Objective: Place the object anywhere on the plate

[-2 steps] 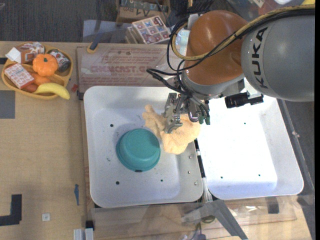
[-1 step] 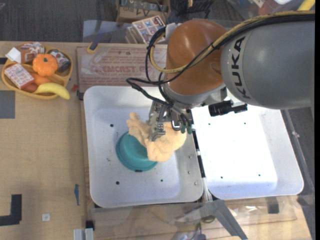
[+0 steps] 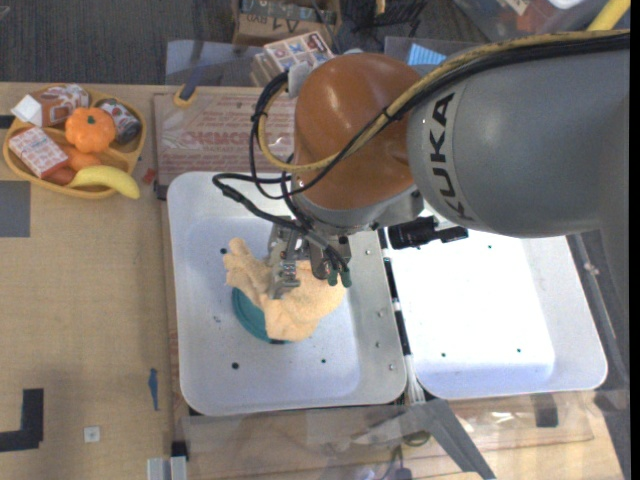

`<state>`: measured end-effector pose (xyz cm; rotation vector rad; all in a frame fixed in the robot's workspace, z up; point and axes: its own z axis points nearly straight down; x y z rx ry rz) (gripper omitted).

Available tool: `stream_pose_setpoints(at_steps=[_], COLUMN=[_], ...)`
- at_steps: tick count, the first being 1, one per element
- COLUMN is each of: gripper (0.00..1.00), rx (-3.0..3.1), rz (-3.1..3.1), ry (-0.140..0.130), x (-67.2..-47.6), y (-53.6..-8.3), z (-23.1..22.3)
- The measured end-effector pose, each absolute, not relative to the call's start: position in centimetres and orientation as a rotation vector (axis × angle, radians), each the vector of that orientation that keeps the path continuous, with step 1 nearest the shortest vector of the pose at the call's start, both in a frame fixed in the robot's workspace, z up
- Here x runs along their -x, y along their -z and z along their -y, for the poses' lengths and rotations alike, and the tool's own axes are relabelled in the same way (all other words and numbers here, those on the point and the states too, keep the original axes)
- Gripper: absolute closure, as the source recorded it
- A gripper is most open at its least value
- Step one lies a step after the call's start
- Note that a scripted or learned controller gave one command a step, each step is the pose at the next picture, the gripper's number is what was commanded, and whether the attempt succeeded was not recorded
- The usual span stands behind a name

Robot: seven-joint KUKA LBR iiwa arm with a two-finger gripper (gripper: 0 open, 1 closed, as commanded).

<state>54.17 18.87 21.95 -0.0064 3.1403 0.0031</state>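
I see the arm (image 3: 500,138) reaching in from the right over the left bin (image 3: 200,368). Its hand (image 3: 300,263) sits low, right at a crumpled yellow cloth (image 3: 285,293). The cloth lies draped over a teal plate (image 3: 248,318), covering most of it; only the plate's left edge shows. The right bin (image 3: 500,338) is beside it. On the counter (image 3: 80,318), far left, a bowl (image 3: 25,168) holds an orange, a banana and small packets.

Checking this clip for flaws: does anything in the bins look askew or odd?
Yes. In the left bin, a crumpled yellow cloth covers most of the teal plate, with only its rim peeking out. The tool sits right at the cloth.
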Motion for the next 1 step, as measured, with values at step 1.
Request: stream_pose_setpoints(at_steps=[1], gripper=[0.0], rx=[0.006], rz=[-3.139], ry=[-0.004], x=[-54.19], y=[-21.99], z=[-18.85])
